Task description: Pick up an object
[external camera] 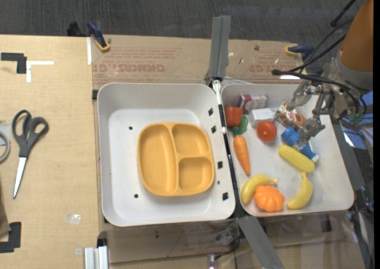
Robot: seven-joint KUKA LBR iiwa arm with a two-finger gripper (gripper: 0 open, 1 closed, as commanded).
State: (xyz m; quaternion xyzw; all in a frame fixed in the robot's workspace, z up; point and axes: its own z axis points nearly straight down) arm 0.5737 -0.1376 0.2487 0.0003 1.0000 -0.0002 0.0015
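The right bin (338, 199) holds several toy foods: a red tomato (266, 130), a carrot (241, 152), a corn cob (295, 158), two bananas (256, 183) (303, 193), an orange pumpkin (269, 198), a red pepper (234, 115), a small white box (259, 114), a brown snack packet (291, 117) and a blue block (290, 137). My gripper (309, 114) hangs over the bin's far right part, just above the packet and the blue block. Its fingers stand apart, with nothing held between them.
The left bin (113, 143) carries a yellow divided plate (176, 158). A grey divider bar (220, 48) runs back from between the bins. Scissors (24, 137) lie on the wooden bench at the left. Cables hang beside the arm at the right edge.
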